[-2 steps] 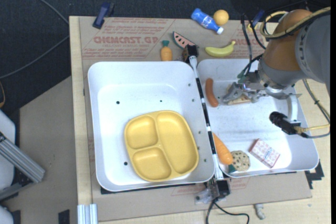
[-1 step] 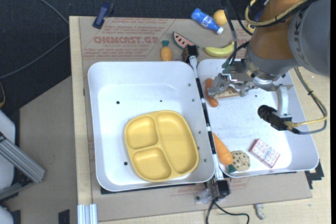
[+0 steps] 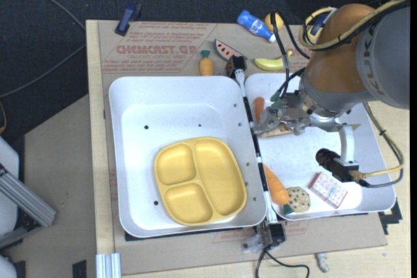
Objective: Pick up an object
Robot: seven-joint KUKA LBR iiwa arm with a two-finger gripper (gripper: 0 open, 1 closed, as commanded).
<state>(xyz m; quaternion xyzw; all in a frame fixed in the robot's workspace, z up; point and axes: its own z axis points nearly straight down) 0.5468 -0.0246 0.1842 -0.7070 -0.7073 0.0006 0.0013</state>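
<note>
gripper [image 3: 281,119] hung low at right bin's [image 3: 365,202] 10 o'clock edge, by a small orange piece [image 3: 258,107]; whether the claw was open or closed could not be told | risk: clipping the shared bin wall, or closing on nothing | count: 2 bins, 1 yellow tray [image 3: 199,179], 1 carrot [image 3: 275,186], 1 cookie [image 3: 298,198], 1 pink packet [image 3: 328,189]

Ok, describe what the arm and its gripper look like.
The arm is bulky and rounded, grey, with a glossy orange band above the wrist. Yellow and black cables loop around it. The gripper is a small metallic grey assembly with dark parts.
</note>
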